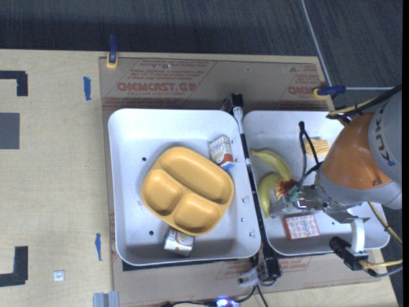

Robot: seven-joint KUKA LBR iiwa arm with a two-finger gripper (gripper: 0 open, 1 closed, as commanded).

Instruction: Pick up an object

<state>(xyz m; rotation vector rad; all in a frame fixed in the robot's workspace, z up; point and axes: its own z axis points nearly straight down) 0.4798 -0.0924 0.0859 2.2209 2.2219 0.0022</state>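
Note:
My gripper (284, 197) is low in the right bin (281, 125), with the orange band of the arm (354, 158) just to its right. It sits against the lower of two yellow bananas (264, 196). The other banana (273, 161) curves just above it. A red and white packet (300, 226) lies on the bin floor right below the gripper. The wrist hides the gripper's tip, so I see nothing clearly held.
The left bin (121, 171) holds a big yellow divided plate (186, 189), a small carton (221, 150) at its upper right and a small can (178, 242) at its lower edge. A tan block (317, 147) lies at the back of the right bin, by a black cable.

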